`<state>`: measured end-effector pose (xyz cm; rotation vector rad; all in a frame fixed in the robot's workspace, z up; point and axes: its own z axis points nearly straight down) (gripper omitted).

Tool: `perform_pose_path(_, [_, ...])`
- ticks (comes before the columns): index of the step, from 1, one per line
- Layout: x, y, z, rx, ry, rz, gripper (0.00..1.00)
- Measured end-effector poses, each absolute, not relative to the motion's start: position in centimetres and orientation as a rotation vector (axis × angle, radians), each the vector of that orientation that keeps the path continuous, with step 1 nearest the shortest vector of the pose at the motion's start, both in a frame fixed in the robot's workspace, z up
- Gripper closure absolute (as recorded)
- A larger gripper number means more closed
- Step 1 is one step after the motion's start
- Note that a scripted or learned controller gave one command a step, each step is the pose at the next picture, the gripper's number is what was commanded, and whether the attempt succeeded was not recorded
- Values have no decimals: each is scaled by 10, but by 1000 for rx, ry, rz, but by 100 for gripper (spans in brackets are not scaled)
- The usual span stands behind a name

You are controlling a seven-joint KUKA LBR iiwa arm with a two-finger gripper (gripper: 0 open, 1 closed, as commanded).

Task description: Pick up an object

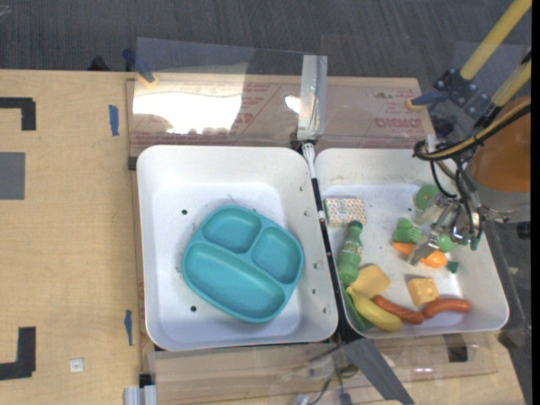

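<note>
The toy foods [396, 298] are lying in the right bin [489, 310], at the lower right of the frame. The gripper [439, 241] is hanging low over the orange and green pieces [412, 234] there; I cannot tell its state. A teal divided plate [243, 262] is sitting in the left bin [160, 226].

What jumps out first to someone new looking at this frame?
The teal divided plate lying alone in the left bin. Next, the heap of toy food in the right bin: a green bottle, a banana, a sausage. The gripper sits low over the pieces at its right side.
</note>
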<state>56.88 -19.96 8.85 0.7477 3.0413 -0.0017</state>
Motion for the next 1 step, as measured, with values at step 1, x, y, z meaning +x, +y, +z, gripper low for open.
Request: perform_pose_path(1, [573,-199,102,740,3027,-3,100])
